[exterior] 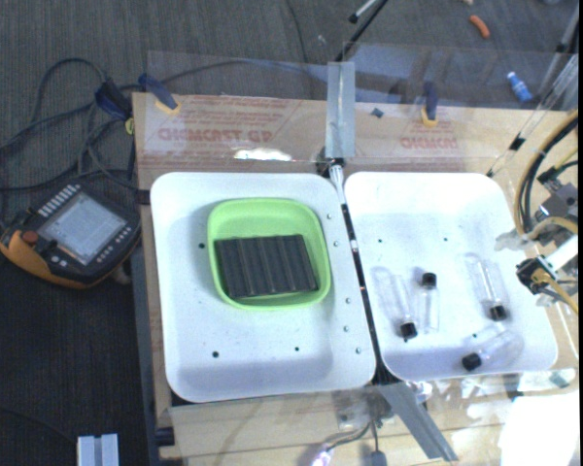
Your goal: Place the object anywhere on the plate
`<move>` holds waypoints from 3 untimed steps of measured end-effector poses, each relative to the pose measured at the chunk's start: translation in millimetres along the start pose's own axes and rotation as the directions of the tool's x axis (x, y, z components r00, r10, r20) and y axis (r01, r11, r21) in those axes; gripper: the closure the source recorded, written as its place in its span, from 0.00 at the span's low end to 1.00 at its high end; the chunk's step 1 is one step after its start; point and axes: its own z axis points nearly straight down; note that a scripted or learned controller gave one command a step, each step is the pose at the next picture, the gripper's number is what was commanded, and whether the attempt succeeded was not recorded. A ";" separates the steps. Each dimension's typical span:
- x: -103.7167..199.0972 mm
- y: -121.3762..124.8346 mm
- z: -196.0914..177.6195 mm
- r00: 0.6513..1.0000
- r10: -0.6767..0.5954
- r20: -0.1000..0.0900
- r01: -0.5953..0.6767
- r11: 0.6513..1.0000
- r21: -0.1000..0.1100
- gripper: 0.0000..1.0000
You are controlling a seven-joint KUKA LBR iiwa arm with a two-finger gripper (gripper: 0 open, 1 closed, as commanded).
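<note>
A light green plate (265, 209) lies in the left white bin (187, 299), toward its back. On the plate rests a dark grey ribbed rectangular pad (265, 266), flat and covering most of the plate's floor. In the right white bin (437, 212) lie several clear plastic vials with black caps: one (390, 301) at the left, one (428, 297) beside it, one (487, 285) further right and one (490, 349) near the front edge.
Cables and a small bracket (547, 250) crowd the right bin's right rim. A teach pendant (73, 236) lies on the floor left of the bench. A taped clear sheet (272, 134) stands behind both bins.
</note>
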 end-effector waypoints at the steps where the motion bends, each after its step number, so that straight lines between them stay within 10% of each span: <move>1: 0.5 0.6 -95.9 0.992 0.124 -0.001 -0.124 0.992 -0.002 0.00; 2: 0.3 -0.1 -13.2 0.954 0.301 0.000 -0.301 0.954 0.000 0.00; 3: 5.0 3.1 -161.8 0.953 0.302 -0.002 -0.302 0.953 -0.001 0.00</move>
